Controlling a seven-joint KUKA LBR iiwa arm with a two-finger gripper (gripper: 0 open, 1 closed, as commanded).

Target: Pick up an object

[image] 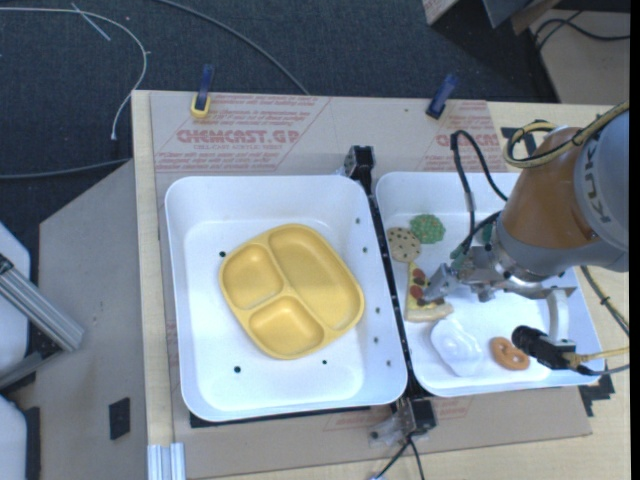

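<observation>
On the bench (250, 118), a cardboard-topped surface printed with red lettering, two shallow white bins sit side by side. Largest of all in view is the grey arm (560, 208) with its orange band, reaching in from the right and hanging over the right bin (590, 363). Next in size is the left bin (190, 298), which holds a yellow tray (290, 288) with three compartments, lying flat near the middle and turned at a slant.

Down at the arm's lower end, the gripper (437, 286) is low over the left part of the right bin, right among a cluster of small items; whether its tips are spread or pressed together I cannot tell, since the wrist body hides them, and nothing can be seen pinched between them.

Small objects lie in the right bin. A whitish, translucent lump (458, 348) rests near the bin's front. A green, bumpy piece (428, 229) lies toward the back, with a tan speckled cookie (402, 243) just beside it on the left. A pale yellow flat piece (428, 312) lies just below the gripper, near a small red bit (417, 276). An orange pretzel-shaped piece (509, 353) sits to the right of the whitish lump.

Two blue clamps (204, 88) grip the bench's far edge.
</observation>
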